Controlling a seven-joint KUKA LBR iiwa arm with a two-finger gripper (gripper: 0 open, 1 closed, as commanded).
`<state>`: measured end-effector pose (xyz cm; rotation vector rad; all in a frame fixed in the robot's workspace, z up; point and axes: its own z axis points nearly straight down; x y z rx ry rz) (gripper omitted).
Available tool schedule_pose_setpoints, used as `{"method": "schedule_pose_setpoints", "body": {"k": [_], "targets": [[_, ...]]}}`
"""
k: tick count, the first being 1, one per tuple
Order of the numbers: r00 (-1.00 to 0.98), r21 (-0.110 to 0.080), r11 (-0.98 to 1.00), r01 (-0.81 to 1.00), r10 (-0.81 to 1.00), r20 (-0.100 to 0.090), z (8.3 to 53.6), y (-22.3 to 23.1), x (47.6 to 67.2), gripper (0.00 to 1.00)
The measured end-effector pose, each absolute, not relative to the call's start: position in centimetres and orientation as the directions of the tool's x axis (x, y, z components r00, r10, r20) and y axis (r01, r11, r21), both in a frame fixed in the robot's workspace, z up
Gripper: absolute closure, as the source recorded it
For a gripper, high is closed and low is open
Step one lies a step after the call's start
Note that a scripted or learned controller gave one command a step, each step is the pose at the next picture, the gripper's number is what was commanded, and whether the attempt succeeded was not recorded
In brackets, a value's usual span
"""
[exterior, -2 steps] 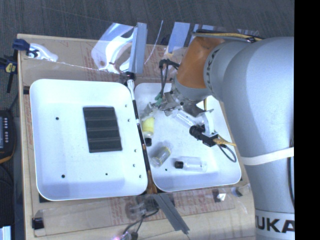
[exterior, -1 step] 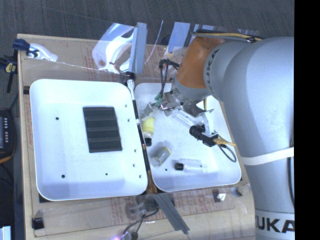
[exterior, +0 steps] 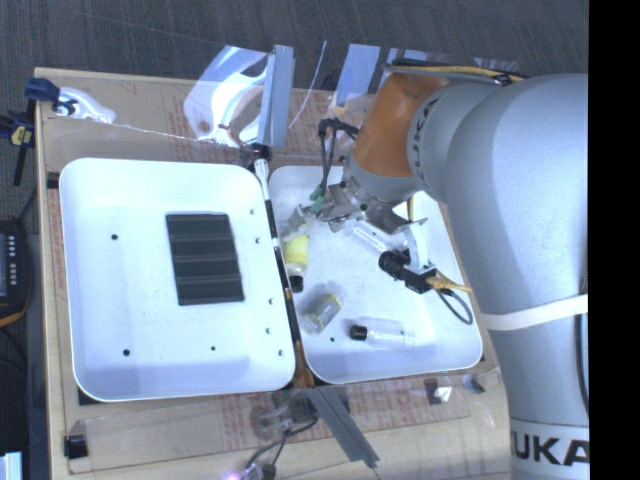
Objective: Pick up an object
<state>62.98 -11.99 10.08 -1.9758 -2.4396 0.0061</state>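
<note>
My gripper (exterior: pixel 334 214) hangs low over the upper left part of the right bin (exterior: pixel 455 353), under the orange band of the arm. Just left of it lies a small green and clear item (exterior: pixel 312 205). Below that, a yellow object (exterior: pixel 296 252) rests against the bin's left wall. Farther down lie a small clear jar (exterior: pixel 321 309) and a clear tube with a black cap (exterior: pixel 381 334). A black ridged rectangular pad (exterior: pixel 205 258) lies flat in the middle of the left bin (exterior: pixel 100 328).
The grey arm covers the right side of the right bin. Past the bins' far edge stand a white plastic piece (exterior: pixel 228 103) and grey brackets (exterior: pixel 277 93). A metal bracket (exterior: pixel 340 423) sits at the bench's front edge.
</note>
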Motion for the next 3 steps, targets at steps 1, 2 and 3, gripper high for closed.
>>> {"method": "schedule_pose_setpoints", "body": {"k": [1, 2, 3], "targets": [[-0.223, -0.017, 0.222, 0.975, 0.975, -0.013, 9.74, -11.39, 63.72, 0.00], [-0.222, -0.003, 0.222, 0.975, 0.975, -0.017, 9.48, -11.18, 64.01, 0.00], [-0.222, -0.003, 0.222, 0.975, 0.975, -0.017, 9.48, -11.18, 64.02, 0.00]]}}
